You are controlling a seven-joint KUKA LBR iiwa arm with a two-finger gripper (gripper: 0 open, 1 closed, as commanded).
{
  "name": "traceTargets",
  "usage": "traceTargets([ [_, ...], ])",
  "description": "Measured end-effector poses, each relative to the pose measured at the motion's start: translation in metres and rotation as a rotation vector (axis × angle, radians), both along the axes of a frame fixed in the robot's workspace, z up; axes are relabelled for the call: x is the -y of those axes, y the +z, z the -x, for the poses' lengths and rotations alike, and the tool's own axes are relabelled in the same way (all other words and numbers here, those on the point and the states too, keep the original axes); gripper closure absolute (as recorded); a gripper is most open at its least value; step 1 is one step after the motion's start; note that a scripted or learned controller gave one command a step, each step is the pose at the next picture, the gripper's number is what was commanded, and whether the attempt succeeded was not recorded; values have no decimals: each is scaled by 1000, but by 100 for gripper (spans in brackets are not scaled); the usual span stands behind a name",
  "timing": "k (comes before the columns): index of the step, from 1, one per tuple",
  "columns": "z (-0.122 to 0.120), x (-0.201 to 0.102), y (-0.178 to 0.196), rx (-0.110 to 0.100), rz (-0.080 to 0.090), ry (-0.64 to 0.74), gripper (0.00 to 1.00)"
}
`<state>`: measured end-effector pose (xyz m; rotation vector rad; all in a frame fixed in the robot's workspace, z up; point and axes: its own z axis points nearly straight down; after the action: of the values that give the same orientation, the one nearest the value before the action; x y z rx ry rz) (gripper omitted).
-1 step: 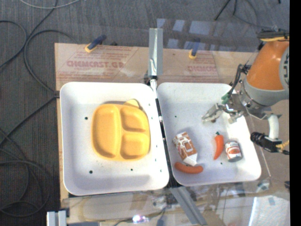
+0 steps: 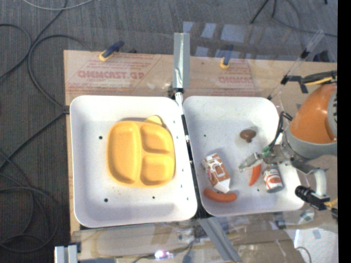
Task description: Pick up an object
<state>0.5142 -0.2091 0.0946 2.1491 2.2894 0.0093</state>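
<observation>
Jaws (image 2: 256, 160) seemingly just above carrot (image 2: 255, 175), right bin (image 2: 230, 106)

Both bins, the left (image 2: 88, 201) and the right (image 2: 219, 111), look like smooth white plastic with a soft, slightly satin sheen. The yellow tray (image 2: 141, 152) in the left one is moulded plastic, matt to faintly glossy along its ridges. The table (image 2: 82, 75) under them is bare brown board, matt, with faded red print. The floor (image 2: 66, 21) is dark grey carpet, rough and ribbed. The sausage (image 2: 220, 195) has a smooth, shiny orange-red skin. The carton (image 2: 216, 172) looks like printed card. The can (image 2: 272, 180) has a glossy printed wrap. The arm (image 2: 315, 119) wears a smooth orange shell with a mild shine above grey metal-looking parts.
</observation>
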Motion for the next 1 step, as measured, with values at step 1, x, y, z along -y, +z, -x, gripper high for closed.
traceTargets([
  [1,0,0,8,0,1,0,100],
])
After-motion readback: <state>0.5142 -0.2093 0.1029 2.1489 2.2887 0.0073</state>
